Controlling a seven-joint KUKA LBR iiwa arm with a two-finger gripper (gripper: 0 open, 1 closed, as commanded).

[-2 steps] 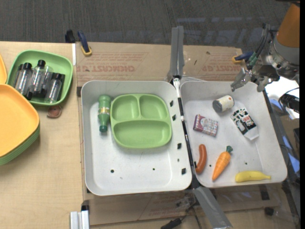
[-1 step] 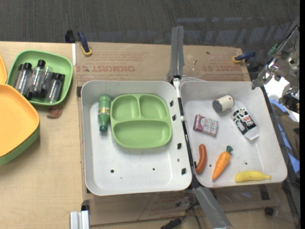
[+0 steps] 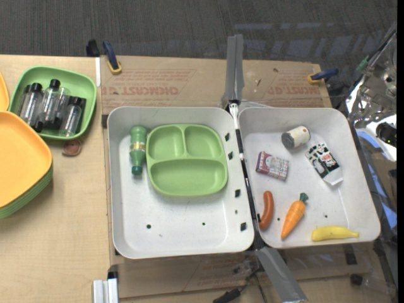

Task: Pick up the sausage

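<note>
The sausage (image 3: 267, 209) is a short red-brown link. It lies nearly upright in the image at the front left of the right bin (image 3: 360, 169), close to the wall between the two bins. An orange carrot (image 3: 293, 216) with a green top lies just to its right, a small gap apart.
The right bin also holds a yellow banana (image 3: 334, 233), a pink box (image 3: 272, 166), a small can (image 3: 295, 137) and a black-and-white carton (image 3: 324, 162). A green divided plate (image 3: 187, 160) and a green bottle (image 3: 137, 149) lie in the left bin (image 3: 177, 232). A green tray of bottles (image 3: 55, 103) and orange plates (image 3: 22, 163) sit at the far left.
</note>
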